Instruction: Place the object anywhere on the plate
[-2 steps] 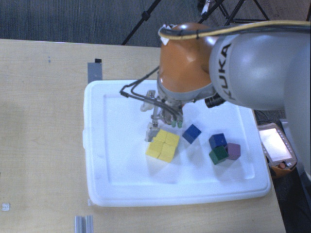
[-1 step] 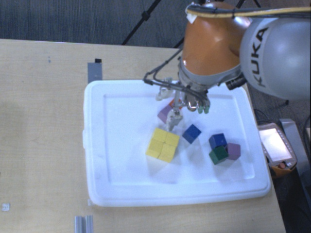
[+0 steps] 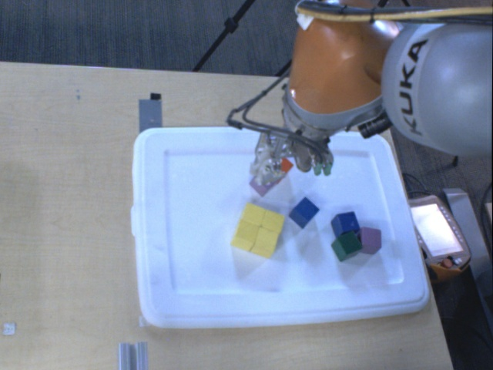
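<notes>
My gripper [image 3: 267,174] hangs over the middle of the white bin [image 3: 154,230], under the orange wrist band. Its pale fingers point down and to the left. A small pinkish-purple block [image 3: 260,184] sits between their tips, with an orange bit [image 3: 286,164] just above it by the fingers. The block is held a little above the bin floor, just up from a flat yellow piece [image 3: 258,230] made of four squares. I cannot make out a plate apart from that yellow piece.
A blue cube [image 3: 304,211] lies right of the yellow piece. Further right, a blue cube [image 3: 345,223], a green cube [image 3: 347,246] and a purple cube [image 3: 370,240] cluster together. The bin's left half is bare white floor. The bench [image 3: 62,206] extends left.
</notes>
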`<act>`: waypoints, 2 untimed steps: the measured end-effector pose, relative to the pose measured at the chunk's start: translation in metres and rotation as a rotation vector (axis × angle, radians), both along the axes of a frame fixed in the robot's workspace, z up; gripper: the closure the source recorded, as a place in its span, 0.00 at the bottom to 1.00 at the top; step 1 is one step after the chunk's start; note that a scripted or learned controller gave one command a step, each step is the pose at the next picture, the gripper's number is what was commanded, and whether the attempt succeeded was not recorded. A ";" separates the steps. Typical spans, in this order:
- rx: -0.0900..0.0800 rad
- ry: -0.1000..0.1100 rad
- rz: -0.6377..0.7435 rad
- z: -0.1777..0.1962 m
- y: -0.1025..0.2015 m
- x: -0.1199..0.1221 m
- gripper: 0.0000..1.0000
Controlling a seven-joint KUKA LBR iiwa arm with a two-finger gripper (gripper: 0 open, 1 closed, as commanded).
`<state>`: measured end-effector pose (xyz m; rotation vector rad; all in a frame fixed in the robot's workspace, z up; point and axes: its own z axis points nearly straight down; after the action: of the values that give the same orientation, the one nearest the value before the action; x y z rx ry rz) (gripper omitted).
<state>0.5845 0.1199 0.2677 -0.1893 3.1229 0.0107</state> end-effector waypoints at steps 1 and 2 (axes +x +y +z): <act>-0.004 0.011 -0.037 -0.042 0.077 -0.004 1.00; -0.005 0.006 0.406 -0.111 0.117 0.053 1.00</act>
<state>0.6380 0.2365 0.1565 -0.8164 3.0284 0.0066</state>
